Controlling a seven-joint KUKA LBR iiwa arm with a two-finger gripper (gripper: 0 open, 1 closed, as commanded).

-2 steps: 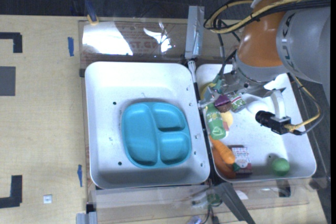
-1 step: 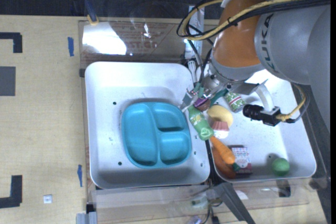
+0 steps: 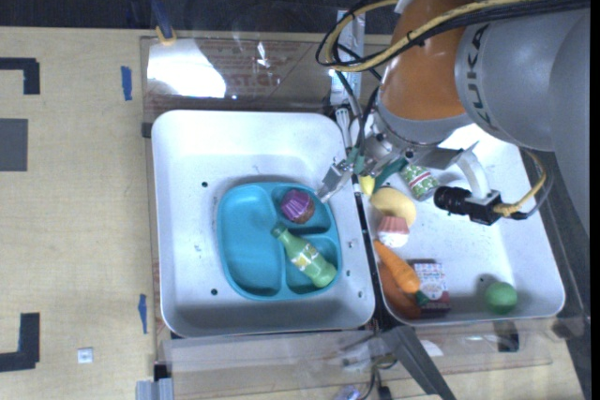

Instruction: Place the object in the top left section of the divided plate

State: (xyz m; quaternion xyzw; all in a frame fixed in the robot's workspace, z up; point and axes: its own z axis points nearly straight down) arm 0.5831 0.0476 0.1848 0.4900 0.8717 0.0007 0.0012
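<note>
In the camera view you see the two-finger gripper poised at the right rim of the left white bin, its fingers spread with nothing between them. The purple round toy sits just left and nearer, already in a right-hand far section of the blue divided plastic plate. Your target corner lies further left.

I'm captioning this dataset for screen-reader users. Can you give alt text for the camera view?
A grey arm's gripper hangs at the left bin's right rim, by a blue divided plate bearing a purple object and a green bottle. The right bin holds toy foods, including a carrot.
</note>
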